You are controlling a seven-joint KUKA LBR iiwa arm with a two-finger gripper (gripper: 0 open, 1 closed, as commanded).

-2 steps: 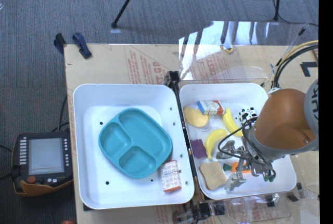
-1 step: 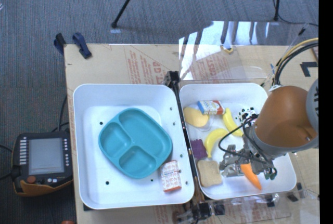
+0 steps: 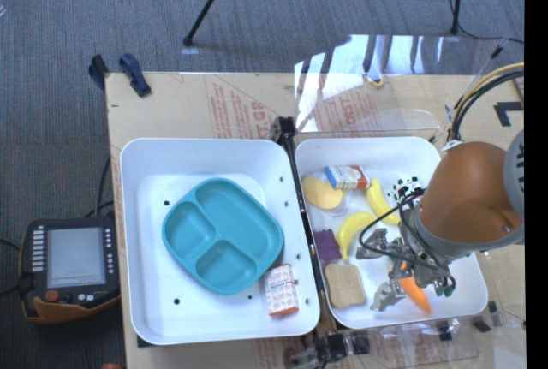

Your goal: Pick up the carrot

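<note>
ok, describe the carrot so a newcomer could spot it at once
Look in the right bin, at its near right corner under the gripper. The carrot is the small orange tapered piece lying there, right of the tan sponge. It is the only orange item; the bananas further back are yellow.

Teal plate (image 3: 223, 235) in left bin (image 3: 137, 187) — bananas (image 3: 364, 217) right
</note>
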